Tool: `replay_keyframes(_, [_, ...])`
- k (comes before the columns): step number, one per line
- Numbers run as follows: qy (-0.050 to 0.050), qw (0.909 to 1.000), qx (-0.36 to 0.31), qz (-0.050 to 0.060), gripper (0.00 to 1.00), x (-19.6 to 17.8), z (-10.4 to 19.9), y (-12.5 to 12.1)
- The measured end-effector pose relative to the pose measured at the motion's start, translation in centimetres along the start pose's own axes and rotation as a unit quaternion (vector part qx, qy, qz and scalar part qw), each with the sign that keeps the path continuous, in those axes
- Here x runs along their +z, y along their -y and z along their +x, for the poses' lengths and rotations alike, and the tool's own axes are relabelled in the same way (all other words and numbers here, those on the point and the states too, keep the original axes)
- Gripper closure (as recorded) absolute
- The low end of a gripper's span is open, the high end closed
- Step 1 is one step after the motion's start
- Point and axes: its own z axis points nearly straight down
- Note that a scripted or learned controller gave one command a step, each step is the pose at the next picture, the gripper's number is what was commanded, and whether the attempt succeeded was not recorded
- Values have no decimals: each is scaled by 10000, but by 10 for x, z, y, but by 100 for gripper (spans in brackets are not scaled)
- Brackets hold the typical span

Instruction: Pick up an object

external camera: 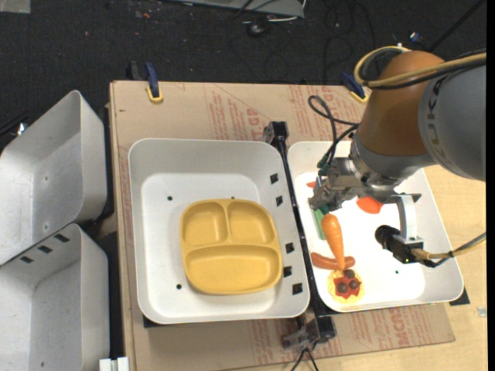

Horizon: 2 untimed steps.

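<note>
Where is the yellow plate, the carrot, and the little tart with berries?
yellow plate (pixel 230 272), camera view, on its wide bottom compartment.
carrot (pixel 336 240), camera view, on the middle of its orange body.
little tart (pixel 346 286), camera view, on the dark berries at its centre.

Gripper (pixel 329 199) fingers obscured by wrist body. Arm covers right bin's (pixel 441 284) upper part. Red object (pixel 370 204) partly hidden, identity unclear. Green item (pixel 318 221) mostly hidden.

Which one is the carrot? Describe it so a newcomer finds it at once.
Look in the right-hand white bin, along its left side, just below the gripper. The carrot is the long orange tapered piece, lying above a flat yellow tart topped with dark berries.
</note>
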Motion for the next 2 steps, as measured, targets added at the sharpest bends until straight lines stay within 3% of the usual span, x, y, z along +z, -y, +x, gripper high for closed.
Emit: replay_keyframes(2, [1, 10000, -6, -3, 100, -3, 113, 23])
